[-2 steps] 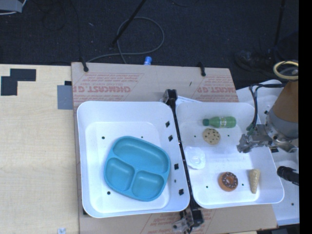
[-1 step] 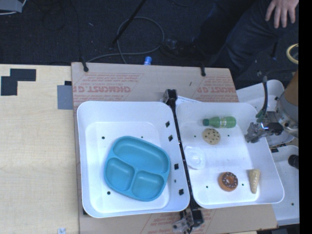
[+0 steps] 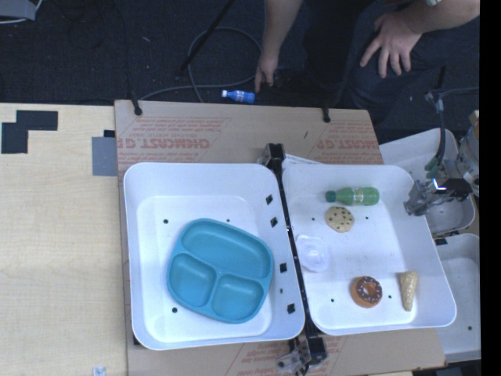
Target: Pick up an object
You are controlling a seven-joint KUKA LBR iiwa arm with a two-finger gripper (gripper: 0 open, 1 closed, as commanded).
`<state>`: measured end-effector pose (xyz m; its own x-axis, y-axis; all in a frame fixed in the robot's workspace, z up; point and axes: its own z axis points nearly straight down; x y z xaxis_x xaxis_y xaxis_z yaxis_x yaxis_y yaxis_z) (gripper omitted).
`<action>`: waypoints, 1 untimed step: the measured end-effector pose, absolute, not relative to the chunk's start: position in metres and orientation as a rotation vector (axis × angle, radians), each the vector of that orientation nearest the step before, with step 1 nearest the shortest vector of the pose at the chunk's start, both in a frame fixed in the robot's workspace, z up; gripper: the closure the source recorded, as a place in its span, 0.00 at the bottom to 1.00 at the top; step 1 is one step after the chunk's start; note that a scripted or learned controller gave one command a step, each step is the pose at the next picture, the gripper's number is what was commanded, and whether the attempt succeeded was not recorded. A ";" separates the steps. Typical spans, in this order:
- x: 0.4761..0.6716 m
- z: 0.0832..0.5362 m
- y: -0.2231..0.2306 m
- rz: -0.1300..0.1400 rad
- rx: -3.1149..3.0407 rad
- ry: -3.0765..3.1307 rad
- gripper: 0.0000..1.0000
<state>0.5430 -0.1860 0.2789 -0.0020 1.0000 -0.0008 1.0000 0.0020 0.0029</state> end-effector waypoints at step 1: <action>0.543 0.282 -0.135 -0.001 2.220 2.227 1.00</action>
